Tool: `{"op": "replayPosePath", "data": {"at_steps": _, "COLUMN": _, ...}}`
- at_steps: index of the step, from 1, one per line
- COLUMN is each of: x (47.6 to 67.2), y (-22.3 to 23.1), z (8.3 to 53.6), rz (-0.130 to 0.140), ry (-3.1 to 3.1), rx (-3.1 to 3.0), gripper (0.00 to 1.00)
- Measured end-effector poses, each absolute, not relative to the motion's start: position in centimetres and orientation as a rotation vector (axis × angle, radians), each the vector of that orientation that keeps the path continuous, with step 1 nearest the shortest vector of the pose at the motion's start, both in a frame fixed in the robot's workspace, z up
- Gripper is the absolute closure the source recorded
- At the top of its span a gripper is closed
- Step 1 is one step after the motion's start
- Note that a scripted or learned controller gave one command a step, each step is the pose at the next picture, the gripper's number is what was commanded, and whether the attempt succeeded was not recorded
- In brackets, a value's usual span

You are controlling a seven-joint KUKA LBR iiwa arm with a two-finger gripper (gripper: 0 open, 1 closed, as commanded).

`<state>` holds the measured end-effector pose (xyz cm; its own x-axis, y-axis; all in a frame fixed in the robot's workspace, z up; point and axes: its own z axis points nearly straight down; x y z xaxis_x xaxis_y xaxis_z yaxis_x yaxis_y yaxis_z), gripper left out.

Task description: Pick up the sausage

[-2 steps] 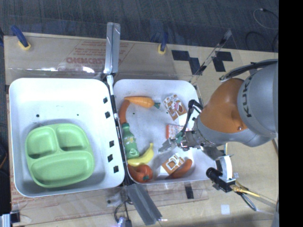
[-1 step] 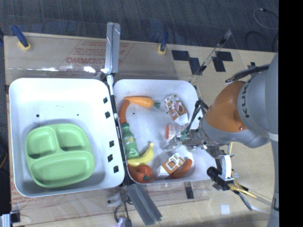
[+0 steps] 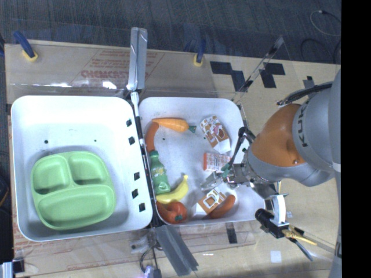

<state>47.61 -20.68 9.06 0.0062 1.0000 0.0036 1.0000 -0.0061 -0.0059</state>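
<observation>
Grey-and-orange arm [image 3: 278,146] leans in over the right bin [image 3: 191,100], its gripper [image 3: 223,176] low among the clutter. The view does not show whether the gripper is open or closed, and nothing can be seen in its grasp.

The sausage [image 3: 227,207] lies just past the gripper toward the bin's front wall. It is a reddish-brown piece, and the end farther from the arm is tucked under a packet [image 3: 210,200]. It looks light, smooth and rounded, probably a firm toy that would roll or slide out of a glancing pinch. The best hold is likely across its bare middle, or across the exposed end on the arm's side, closing square to its length.

Room is tight. The front wall runs close beyond the sausage, and the bin's corner is near its free end. A second packet [image 3: 215,160] sits just beside the gripper on the opposite side. Farther out from the gripper, away from the arm, a tomato [image 3: 174,212], banana [image 3: 174,191] and bottle [image 3: 157,169] crowd together. The clearest way in and out appears to be straight up, since a sideways sweep risks dragging the packet along.
</observation>
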Motion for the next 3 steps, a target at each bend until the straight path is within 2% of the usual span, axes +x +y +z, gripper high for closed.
{"op": "replayPosePath", "data": {"at_steps": 1, "x": 47.6, "y": -21.0, "z": 13.3, "rz": 0.002, "ry": -2.21, "rx": -2.226, "gripper": 0.0}}
{"op": "replayPosePath", "data": {"at_steps": 2, "x": 47.6, "y": -20.5, "z": 9.1, "rz": 0.003, "ry": -2.244, "rx": -2.19, "gripper": 0.0}}
{"op": "replayPosePath", "data": {"at_steps": 3, "x": 47.6, "y": -21.0, "z": 11.8, "rz": 0.002, "ry": -2.266, "rx": -2.169, "gripper": 0.0}}
